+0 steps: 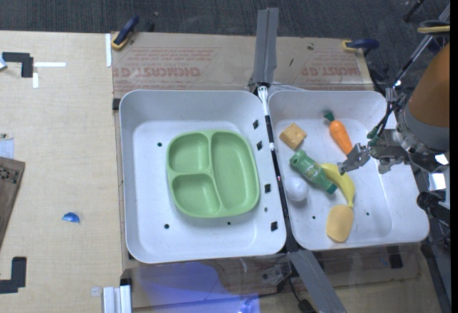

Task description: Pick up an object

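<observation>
The right bin point(392, 213) holds several small items. An orange carrot point(340, 137) lies near its back. A tan bread cube point(292, 136) sits at the back left. A green bottle point(312, 171) lies slanted in the middle, with a yellow banana point(343, 183) against its right end. A white ball point(296, 190) rests by the left wall and a yellow-orange oval piece point(340, 223) lies near the front. My gripper point(353, 160) comes in from the right and hangs just above the banana's upper end, below the carrot. Nothing shows as lifted.
The left bin point(140, 161) carries a green divided plate point(213, 174). A grey divider post point(265, 46) stands behind the bins where they meet. Cardboard lies behind and beneath the bins. The arm's body and cables point(429, 125) crowd the right bin's right wall.
</observation>
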